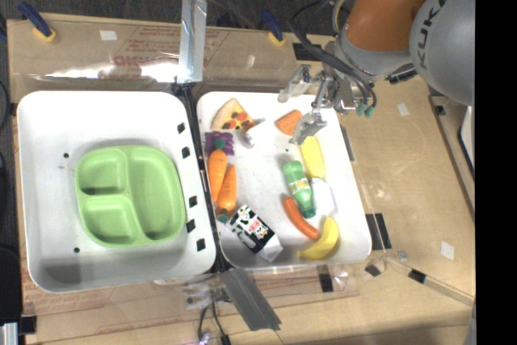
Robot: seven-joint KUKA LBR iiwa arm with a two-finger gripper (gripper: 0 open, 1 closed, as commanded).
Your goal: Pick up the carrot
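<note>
Two shallow white bins sit side by side on the counter [404, 174]. The left bin [40, 125] holds a green divided plate [129, 195]. In the right bin [266, 109] the carrot [216, 176] lies along the left wall, purple-topped, with a second orange piece [229, 188] touching it. Nearby are a pizza slice [233, 116], an orange wedge [288, 123], a corn cob [313, 157], a green bottle [297, 182], a chili pepper [300, 218], a banana [323, 241] and a black-and-white carton [250, 229]. The tool [315, 115] hangs over the bin's upper right, above the orange wedge, well apart from the carrot.
</note>
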